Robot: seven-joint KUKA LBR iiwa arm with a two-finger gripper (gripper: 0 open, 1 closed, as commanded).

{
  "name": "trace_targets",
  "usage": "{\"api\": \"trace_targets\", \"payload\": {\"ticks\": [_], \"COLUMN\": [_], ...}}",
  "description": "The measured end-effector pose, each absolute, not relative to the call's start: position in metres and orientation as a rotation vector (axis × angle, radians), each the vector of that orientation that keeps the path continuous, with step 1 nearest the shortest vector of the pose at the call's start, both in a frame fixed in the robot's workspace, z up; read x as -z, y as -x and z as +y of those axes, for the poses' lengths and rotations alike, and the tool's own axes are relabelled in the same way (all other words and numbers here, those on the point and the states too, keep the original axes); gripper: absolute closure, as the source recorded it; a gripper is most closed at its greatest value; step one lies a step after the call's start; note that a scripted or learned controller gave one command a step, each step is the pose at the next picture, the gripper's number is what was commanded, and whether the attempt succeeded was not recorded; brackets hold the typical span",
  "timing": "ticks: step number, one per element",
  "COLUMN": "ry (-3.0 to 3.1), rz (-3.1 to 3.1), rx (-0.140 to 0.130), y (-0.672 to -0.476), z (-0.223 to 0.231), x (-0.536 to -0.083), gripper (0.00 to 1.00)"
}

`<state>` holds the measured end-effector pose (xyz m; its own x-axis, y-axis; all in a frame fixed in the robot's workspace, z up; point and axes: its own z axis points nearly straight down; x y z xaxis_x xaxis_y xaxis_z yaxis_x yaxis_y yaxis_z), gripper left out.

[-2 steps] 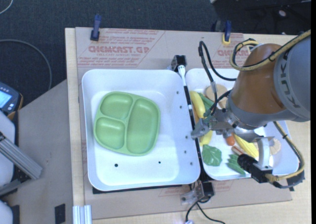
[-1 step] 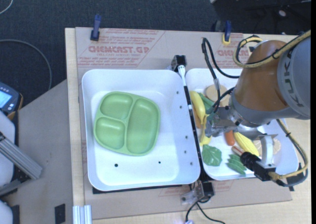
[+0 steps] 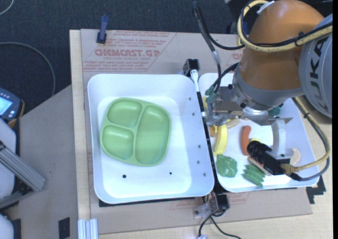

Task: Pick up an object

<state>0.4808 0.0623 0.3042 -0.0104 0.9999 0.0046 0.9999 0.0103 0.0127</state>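
Benchtop bins [image 3: 100,180]: green plate [image 3: 135,131], toy food [image 3: 227,165].

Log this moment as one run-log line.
arm: over right bin | gripper: low near banana, grasp unconfirmed | left bin: green divided plate | task: pending

On the brown board [image 3: 129,48] behind my bins I read "CHEMCAST GP" in red letters; the smaller red lines around it are too blurred.

I see the divided plate [image 3: 136,131] in the left bin [image 3: 100,180]; the banana [image 3: 221,139], carrot [image 3: 245,139] and leaf [image 3: 227,165] lie in the right bin [image 3: 311,143].
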Motion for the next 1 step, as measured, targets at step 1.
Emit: {"api": "trace_targets", "payload": {"ticks": [1], "ry": [-2.218], "rz": [2.21], "rx": [-0.016], "y": [-0.4804], "z": [0.0134], "x": [-0.4039], "gripper": [1.0]}}
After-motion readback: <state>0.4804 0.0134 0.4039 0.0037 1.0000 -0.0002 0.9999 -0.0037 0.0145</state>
